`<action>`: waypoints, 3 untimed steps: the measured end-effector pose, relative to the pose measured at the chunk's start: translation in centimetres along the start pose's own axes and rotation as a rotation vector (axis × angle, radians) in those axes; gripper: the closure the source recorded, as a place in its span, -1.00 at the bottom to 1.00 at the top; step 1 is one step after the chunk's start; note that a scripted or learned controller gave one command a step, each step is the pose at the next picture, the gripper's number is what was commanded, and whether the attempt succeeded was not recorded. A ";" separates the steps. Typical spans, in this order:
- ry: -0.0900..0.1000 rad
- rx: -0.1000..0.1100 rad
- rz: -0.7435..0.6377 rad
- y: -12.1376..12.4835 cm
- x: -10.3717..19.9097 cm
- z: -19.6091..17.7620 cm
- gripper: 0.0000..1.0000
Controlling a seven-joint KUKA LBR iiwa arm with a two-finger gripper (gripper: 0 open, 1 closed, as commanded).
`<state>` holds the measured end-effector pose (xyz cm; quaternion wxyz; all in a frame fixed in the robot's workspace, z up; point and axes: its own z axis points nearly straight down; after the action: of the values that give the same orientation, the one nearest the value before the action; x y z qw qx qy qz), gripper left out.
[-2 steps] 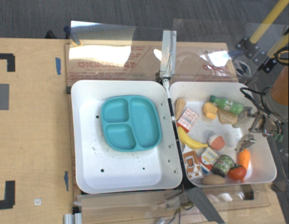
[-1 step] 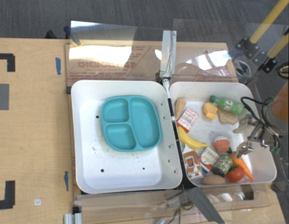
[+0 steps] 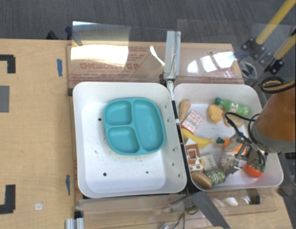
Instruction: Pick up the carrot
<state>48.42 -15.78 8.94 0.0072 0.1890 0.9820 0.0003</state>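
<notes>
Small orange plastic carrot (image 3: pixel 224 140) with a green tip lies in the right white bin (image 3: pixel 269 181) – just right of the yellow banana (image 3: pixel 197 138). Long axis roughly left-right, green end left. My gripper (image 3: pixel 239 157) is beside it – finger state, cannot tell.

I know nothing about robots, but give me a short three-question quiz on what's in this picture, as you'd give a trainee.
1. True or false: the teal divided plate lies in the left bin.
2. Which bin holds the banana? A) left B) right
3. Fill in: the green bottle lies near the right bin's ____ edge (far or near).

Key: 1 true. 2 B; it lies among the toy foods, beside the carrot, with the gripper down in that bin. 3 far.
</notes>
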 end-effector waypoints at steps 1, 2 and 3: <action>-0.012 -0.001 -0.001 0.1 -0.4 -1.2 1.00; -0.002 -0.007 -0.067 12.8 -2.6 -12.3 1.00; 0.011 0.001 -0.055 12.0 -2.5 -11.6 -1.00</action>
<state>55.01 -5.58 20.61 0.0015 0.1621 0.9868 0.0006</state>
